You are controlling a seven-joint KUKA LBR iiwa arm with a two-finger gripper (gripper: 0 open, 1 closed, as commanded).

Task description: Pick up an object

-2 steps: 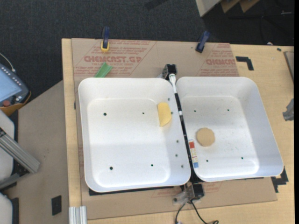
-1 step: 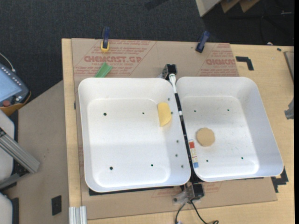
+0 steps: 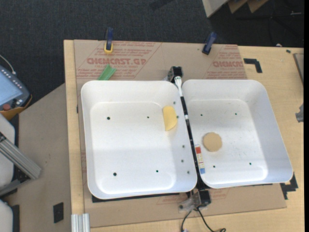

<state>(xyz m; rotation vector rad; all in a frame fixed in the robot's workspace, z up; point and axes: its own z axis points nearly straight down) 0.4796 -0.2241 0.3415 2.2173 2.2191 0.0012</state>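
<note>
A yellow wedge-shaped object [image 3: 169, 118] lies in the left white bin [image 3: 96, 144], close to its right wall. A round tan disc [image 3: 212, 142] rests on the floor of the right white bin [image 3: 270, 139], left of its middle.
Both bins sit on a brown cardboard sheet [image 3: 145, 57] on the bench. A blue and yellow clamp [image 3: 109, 40] and a blue clamp [image 3: 209, 42] hold its far edge. A green strip [image 3: 106, 73] lies by the left bin. A black bracket with cable [image 3: 200, 198] sits at the near seam.
</note>
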